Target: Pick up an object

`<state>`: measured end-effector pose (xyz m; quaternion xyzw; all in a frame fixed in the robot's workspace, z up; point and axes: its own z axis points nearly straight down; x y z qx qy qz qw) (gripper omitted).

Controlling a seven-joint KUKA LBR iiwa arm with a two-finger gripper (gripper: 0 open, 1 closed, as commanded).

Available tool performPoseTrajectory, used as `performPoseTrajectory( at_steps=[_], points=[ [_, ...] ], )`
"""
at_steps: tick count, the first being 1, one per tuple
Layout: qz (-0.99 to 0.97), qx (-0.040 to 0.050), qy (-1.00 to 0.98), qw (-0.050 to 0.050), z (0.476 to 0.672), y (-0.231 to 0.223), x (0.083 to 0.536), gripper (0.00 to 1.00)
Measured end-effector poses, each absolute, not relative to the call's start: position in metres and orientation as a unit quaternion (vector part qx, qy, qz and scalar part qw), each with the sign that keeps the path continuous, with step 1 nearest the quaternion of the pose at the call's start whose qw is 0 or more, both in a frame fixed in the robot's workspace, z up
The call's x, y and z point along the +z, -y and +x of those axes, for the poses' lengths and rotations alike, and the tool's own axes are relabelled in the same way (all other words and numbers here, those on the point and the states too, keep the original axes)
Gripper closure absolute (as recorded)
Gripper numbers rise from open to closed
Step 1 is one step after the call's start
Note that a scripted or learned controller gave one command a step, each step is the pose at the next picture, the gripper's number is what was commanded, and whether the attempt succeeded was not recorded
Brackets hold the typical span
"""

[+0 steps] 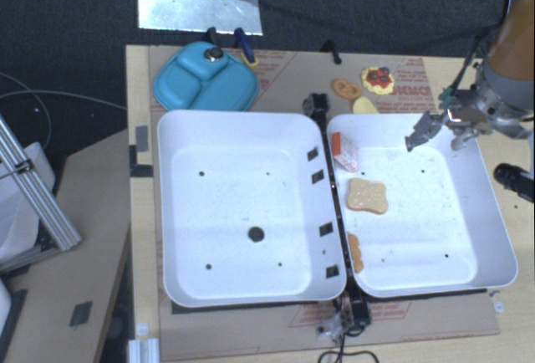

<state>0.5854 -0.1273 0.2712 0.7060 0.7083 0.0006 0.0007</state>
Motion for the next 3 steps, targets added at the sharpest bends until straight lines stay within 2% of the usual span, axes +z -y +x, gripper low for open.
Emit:
performPoseTrajectory(
  at_steps=[1, 2, 3],
  points=[
    [0.704, -0.0010, -0.710, -0.002, 0.619, 0.109, 0.126, 0.00],
    [0.705, 0.0020, -0.709, 0.003, 0.672, 0.145, 0.084, 0.00],
    [0.706, 0.0027, -0.708, 0.004, 0.591, 0.104, 0.088, 0.00]
  ],
)
